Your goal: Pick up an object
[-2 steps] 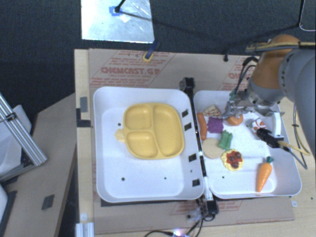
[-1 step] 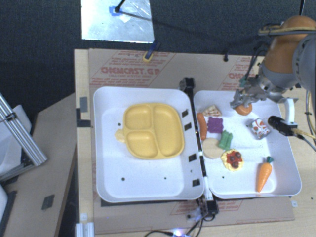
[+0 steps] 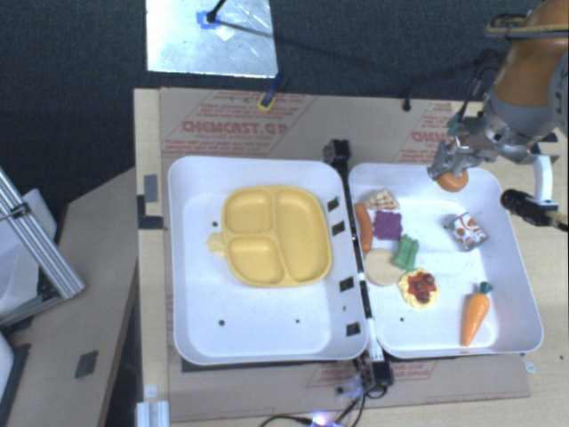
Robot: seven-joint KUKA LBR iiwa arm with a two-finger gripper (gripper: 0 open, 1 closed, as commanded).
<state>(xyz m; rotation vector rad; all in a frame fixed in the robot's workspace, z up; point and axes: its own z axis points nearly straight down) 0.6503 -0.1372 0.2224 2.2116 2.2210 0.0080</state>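
Gripper: the gripper (image 3: 451, 169) hangs over the far edge of the right bin, fingers closed around a small orange object (image 3: 453, 182) that pokes out below them; it looks lifted a touch off the bin floor, though from this slant I cannot be sure.
Arm: the grey arm (image 3: 532, 69) with its orange band comes in from the upper right.
Right bin, near end: a toy carrot (image 3: 476, 316) lies by the near right corner of the right bin (image 3: 524, 327), green top pointing away.
Right bin, near middle: a small round yellow piece with red topping (image 3: 418, 287) sits left of the carrot, just beside a pale round disc (image 3: 382, 268).
Right bin, middle: a green piece (image 3: 407, 252) lies next to a purple piece (image 3: 387, 226); an orange-red sausage shape (image 3: 364, 226) runs along the left wall.
Right bin, right side: a small red-and-white packet (image 3: 466, 230) rests apart from the others.
Right bin, farther: a tan, sandwich-like piece (image 3: 381, 200) sits behind the purple one.
Left bin: the left bin (image 3: 191, 327) carries a yellow divided plate (image 3: 271, 235) with three compartments, set near its middle.
Beyond the bins: a yellow-and-blue clip (image 3: 269, 99) lies on the brown board (image 3: 231, 123), and a shiny metal sheet (image 3: 212, 25) lies on the dark floor farther back.
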